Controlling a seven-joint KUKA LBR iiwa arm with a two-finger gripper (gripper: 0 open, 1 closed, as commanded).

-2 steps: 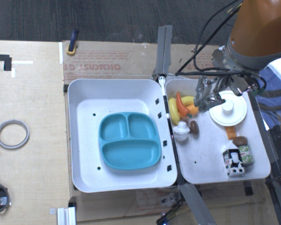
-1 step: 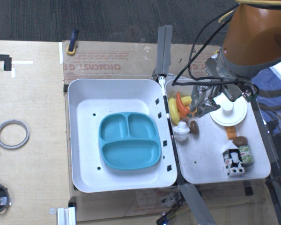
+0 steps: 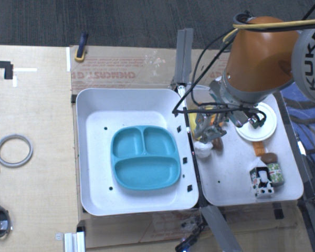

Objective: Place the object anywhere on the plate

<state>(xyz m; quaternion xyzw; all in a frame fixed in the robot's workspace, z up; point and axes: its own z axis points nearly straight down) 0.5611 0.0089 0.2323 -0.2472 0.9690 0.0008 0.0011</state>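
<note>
Hand [image 3: 207, 132] hovers right of blue plate [image 3: 145, 157].

The grey-and-orange arm [image 3: 262, 51] runs off the frame at three o'clock and covers the right white bin's [image 3: 220, 193] twelve o'clock corner. Small cluttered items [image 3: 209, 133] beneath its wrist are too jumbled to identify.

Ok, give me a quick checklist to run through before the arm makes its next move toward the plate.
1. Blue plate lies flat in the left bin: ok.
2. Plate compartments free to receive an object: ok.
3. Gripper is over the right bin, near its left edge: ok.
4. Object held between the gripper's fingers: cannot tell.
5. Cables are clear of the divider between bins: cannot tell.
</note>
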